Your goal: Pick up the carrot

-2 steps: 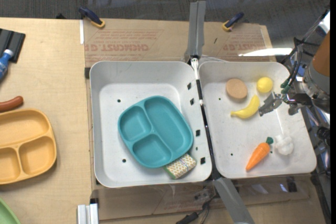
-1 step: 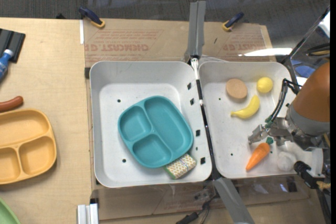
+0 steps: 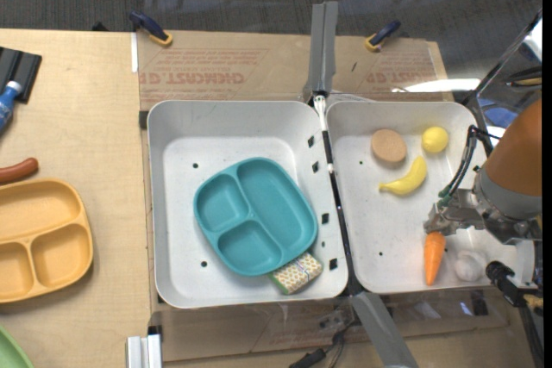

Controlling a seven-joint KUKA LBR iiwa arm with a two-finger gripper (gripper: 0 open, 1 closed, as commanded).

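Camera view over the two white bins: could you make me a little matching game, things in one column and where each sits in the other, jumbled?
Things
1. orange carrot
2. teal three-compartment plastic plate
3. curved yellow banana
4. round yellow lemon

Places
A. left bin, filling much of its floor
B. right bin, far corner beside a round tan disc
C. right bin, near edge, just below the gripper
D. right bin, middle, just in front of the tan disc

Pairs: 1-C, 2-A, 3-D, 4-B
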